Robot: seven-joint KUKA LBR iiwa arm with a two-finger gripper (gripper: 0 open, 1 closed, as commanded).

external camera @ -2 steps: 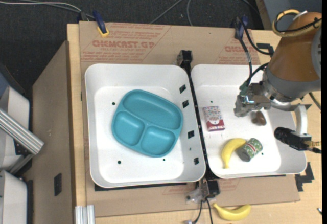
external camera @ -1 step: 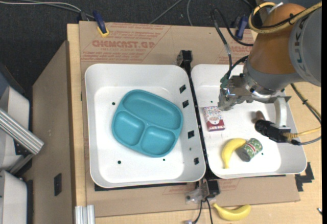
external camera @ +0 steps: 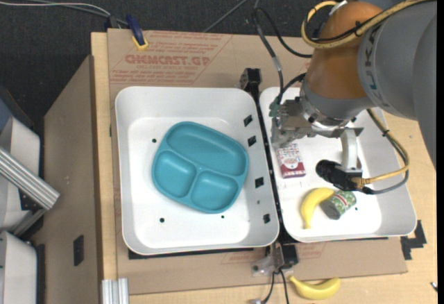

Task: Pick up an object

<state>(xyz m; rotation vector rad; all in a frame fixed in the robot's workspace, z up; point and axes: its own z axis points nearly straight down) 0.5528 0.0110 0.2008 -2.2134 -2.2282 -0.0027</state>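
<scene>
My gripper (external camera: 284, 134) hangs over the left part of the right bin (external camera: 395, 216), close to the wall between the two bins. Just below it a small red and white packet (external camera: 292, 161) lies flat on the bin floor; whether the gripper touches it I cannot tell. A yellow banana (external camera: 312, 204) lies near the front of the same bin. A small green and grey can (external camera: 338, 203) lies on its side against the banana's right end.
The left bin (external camera: 132, 157) holds a teal divided plate (external camera: 200, 166). A second banana (external camera: 316, 287) lies on the bench in front of the bins. Cables run over the back of the bench. The arm's bulk covers the right bin's back half.
</scene>
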